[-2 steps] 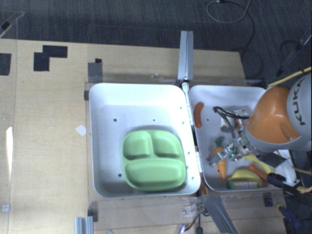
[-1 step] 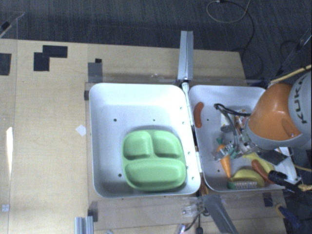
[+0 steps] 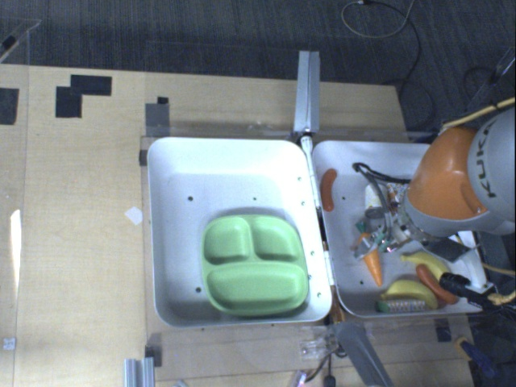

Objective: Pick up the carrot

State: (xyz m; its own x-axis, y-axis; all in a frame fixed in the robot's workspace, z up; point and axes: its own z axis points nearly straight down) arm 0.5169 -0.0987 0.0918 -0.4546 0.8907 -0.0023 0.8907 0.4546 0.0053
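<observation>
The right-hand bin (image 3: 347, 297) is entered by the arm (image 3: 451, 184). The claw (image 3: 379, 236) hangs low over it; its state cannot be told. The carrot (image 3: 373, 266) lies just below the claw. A centred descent along the carrot's length is advised.

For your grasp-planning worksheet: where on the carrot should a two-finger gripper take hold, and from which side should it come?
Probably across the carrot's thicker upper part, coming from above. It lies flat in the right bin with its tip pointing toward the near wall, so the fingers should close across its width. The gripper is at that thick end.
</observation>
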